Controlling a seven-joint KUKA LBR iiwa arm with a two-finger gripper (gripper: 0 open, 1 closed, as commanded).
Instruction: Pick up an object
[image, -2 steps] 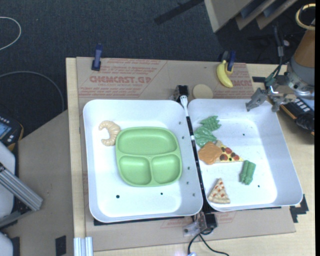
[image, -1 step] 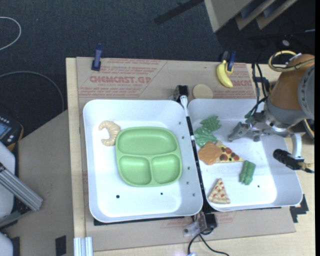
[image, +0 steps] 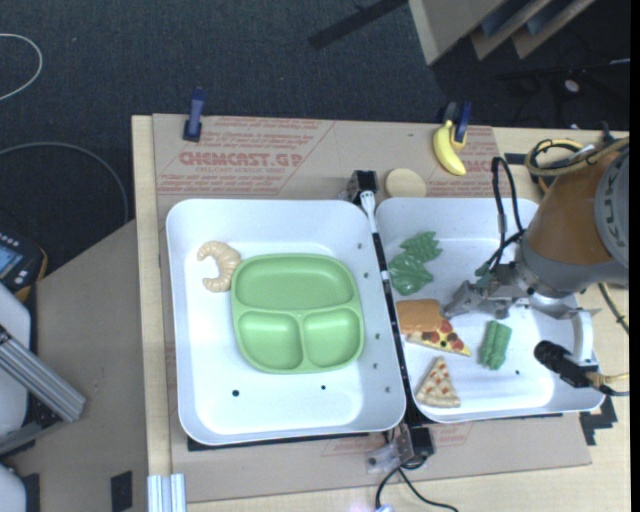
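Camera view showed the gripper (image: 497, 297) low in the right bin (image: 520, 215), poised directly over the green block (image: 494, 343), probably to line up a grasp. Whether its fingers were apart or together I could not tell. Left of the block lay a pizza slice (image: 437, 332); another wedge (image: 438, 384) sat below that slice, a leafy green (image: 413, 262) above it.
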